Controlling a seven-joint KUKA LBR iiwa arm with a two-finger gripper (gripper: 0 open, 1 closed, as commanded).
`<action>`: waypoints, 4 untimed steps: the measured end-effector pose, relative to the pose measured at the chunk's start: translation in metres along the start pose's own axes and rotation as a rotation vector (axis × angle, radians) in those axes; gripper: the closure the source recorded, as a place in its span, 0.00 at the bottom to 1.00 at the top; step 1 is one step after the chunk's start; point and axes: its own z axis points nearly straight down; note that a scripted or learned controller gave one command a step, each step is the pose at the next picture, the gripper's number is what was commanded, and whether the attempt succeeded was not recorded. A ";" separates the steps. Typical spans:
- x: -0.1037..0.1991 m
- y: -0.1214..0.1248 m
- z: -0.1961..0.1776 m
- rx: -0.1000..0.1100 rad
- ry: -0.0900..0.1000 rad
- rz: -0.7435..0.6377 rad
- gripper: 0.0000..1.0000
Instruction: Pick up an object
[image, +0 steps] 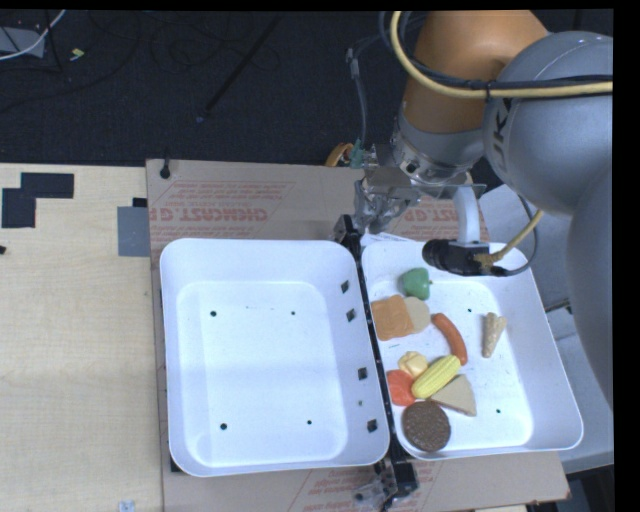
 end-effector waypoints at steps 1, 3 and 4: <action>-0.029 -0.001 0.047 0.004 -0.002 0.007 1.00; 0.010 0.000 -0.008 0.001 -0.002 0.005 1.00; -0.019 -0.001 0.053 0.004 -0.002 0.007 1.00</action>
